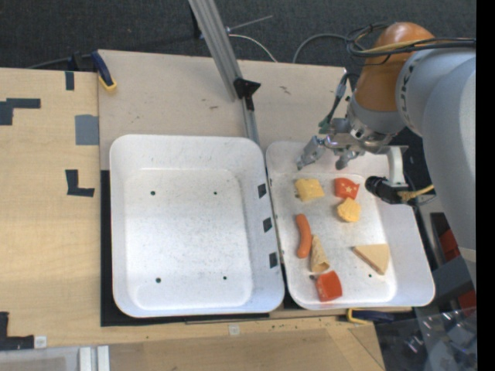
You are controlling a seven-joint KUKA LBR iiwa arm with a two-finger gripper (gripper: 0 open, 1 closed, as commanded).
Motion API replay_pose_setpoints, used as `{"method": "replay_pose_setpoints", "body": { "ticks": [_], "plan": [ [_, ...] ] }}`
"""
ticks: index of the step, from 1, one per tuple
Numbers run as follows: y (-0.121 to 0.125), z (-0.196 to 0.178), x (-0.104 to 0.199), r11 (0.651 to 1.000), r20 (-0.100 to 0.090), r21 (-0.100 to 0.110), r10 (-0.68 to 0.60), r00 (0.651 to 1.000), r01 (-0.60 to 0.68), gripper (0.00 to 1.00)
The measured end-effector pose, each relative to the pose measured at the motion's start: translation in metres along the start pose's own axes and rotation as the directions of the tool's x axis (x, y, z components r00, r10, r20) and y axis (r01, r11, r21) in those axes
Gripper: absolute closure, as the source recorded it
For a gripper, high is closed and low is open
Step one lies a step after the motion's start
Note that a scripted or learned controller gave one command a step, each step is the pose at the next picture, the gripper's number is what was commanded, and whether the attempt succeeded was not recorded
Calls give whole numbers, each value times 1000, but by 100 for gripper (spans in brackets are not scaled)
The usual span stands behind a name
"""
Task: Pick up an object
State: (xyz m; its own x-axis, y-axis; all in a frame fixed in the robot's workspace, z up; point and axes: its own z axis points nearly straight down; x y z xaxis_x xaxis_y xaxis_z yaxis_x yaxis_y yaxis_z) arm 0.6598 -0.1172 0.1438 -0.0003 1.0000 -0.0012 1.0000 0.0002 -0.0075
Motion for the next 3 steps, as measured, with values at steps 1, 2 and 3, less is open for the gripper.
{"method": "replay_pose_setpoints", "body": {
  "ticks": [1,2,3],
  "plan": [
    [-2,55,1,1000,-1,0,-1,1000,1,0],
    [0,41,2,1000,-1,-5,-3,1000,3,100],
    [6,-7,-4,1000,0,-11,-1,1000,1,100]
  ]
}}
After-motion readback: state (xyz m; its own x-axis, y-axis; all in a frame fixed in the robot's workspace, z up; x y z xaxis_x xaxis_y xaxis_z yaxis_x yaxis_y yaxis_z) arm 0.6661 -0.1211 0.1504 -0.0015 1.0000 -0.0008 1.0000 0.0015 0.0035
